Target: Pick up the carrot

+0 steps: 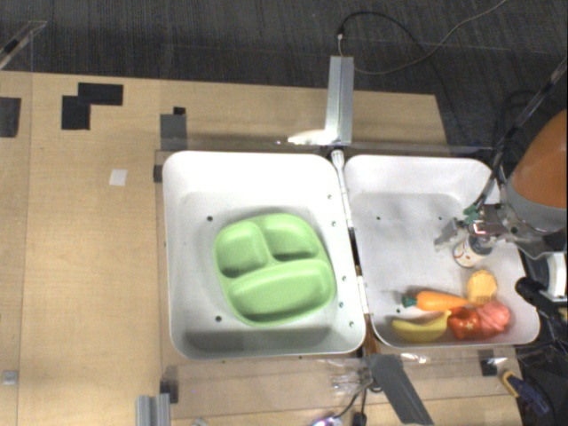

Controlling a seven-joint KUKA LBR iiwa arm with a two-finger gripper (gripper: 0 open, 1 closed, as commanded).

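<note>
claw (pixel 468 238): grip state unclear, over right bin (pixel 399 185) | carrot (pixel 437 301): near front wall

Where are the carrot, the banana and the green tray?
carrot (pixel 441 301), camera view, middle of its orange body.
banana (pixel 420 328), camera view, middle of its yellow curve.
green tray (pixel 232 248), camera view, floor of its upper left compartment.

no readable text, label or number — not on bins, bench, arm
</note>
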